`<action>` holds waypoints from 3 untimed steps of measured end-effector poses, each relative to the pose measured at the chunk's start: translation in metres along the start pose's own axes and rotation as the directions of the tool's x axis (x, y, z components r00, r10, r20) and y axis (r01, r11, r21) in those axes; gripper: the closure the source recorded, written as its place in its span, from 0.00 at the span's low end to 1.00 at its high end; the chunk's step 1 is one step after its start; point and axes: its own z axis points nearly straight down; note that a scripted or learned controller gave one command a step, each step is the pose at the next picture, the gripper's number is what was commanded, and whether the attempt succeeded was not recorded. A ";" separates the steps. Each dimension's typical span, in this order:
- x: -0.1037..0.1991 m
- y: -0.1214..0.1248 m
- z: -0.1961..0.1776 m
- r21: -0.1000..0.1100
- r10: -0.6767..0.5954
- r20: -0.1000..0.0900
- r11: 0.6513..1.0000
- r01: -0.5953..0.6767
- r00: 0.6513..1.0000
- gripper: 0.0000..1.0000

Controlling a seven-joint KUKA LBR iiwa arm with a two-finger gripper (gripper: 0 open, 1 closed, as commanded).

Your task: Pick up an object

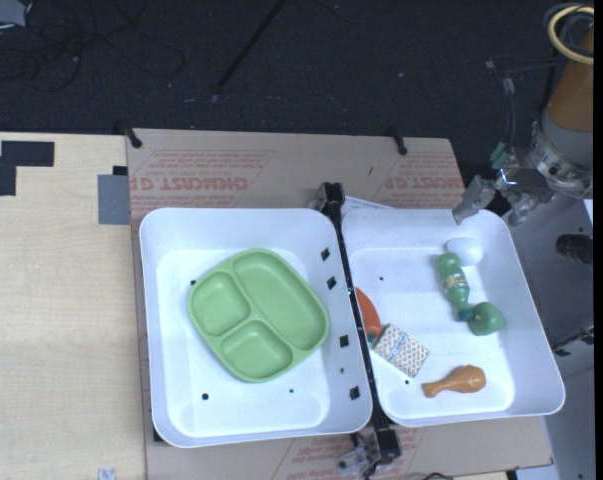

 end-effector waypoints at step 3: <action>-0.002 -0.002 0.101 -0.006 -0.001 0.001 1.000 0.001 1.000 0.00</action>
